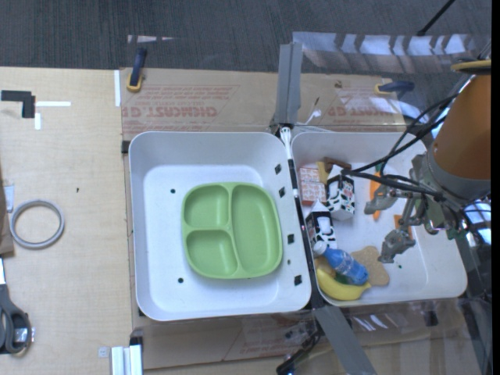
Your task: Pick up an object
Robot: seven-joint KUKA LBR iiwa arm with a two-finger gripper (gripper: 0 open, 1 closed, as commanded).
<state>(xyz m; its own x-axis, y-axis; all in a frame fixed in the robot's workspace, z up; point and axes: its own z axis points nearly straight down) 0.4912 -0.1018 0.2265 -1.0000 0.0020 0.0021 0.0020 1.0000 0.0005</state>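
desk (62, 147): pale wood surface, bearing two shallow white bins side by side, brown cardboard under and behind them.

left bin (156, 272): holds one green divided plate (233, 230) with three compartments, lying flat near the middle.

right bin (437, 276): holds a cluster of small things along its left wall. from far to near: a red-and-white packet (311, 183); a black-and-white cow-patterned item (341, 195); another black-and-white item (322, 229) just below it; a blue bottle (346, 264) lying on its side; a yellow banana (341, 286) at the near left corner, touching the bottle; a tan flat piece (373, 266) just beside the bottle on its right. a small orange object (376, 187) lies farther back, partly behind cables.

arm (467, 131): grey with orange band, entering from the right, black cables trailing across the right bin.

claw (392, 226): over the middle of the right bin, to the right of the cluster; its two grey fingers (397, 243) stand apart, spread fairly wide, with nothing seen between them. whether it touches the bin floor cannot be told.

elsewhere on desk: a grey ring (35, 223) at left; a yellow-handled clamp (138, 69) at the far edge; scissors (14, 326) at the near left corner.
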